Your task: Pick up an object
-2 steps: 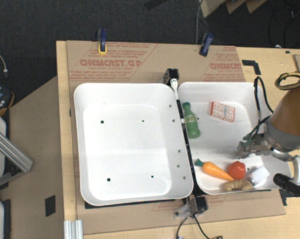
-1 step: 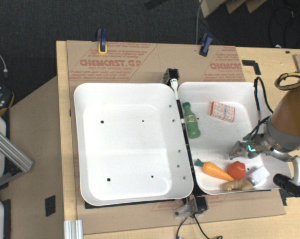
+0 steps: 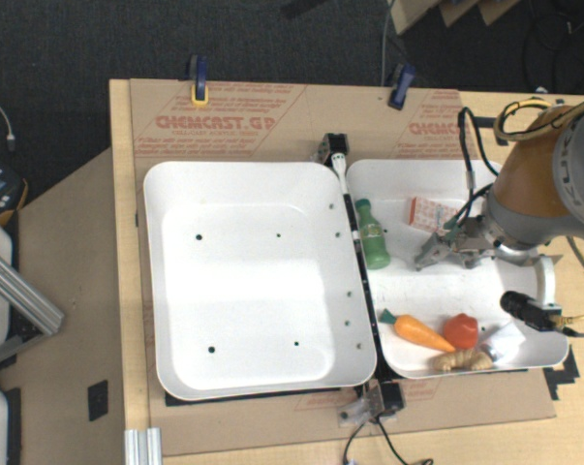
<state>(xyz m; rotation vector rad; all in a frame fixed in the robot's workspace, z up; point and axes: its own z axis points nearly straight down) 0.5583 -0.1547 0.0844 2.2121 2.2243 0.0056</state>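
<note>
Both bins are plain white: the left bin shows small black dots on its floor, and the right bin has the same white. A green bottle lies in the right bin, with an orange carrot tipped green, a red pepper, a tan ginger root and a white packet printed red. The pincer is grey metal. The arm shows orange-brown and grey. The surface is pale brown board lettered red, held by blue clamps
</note>
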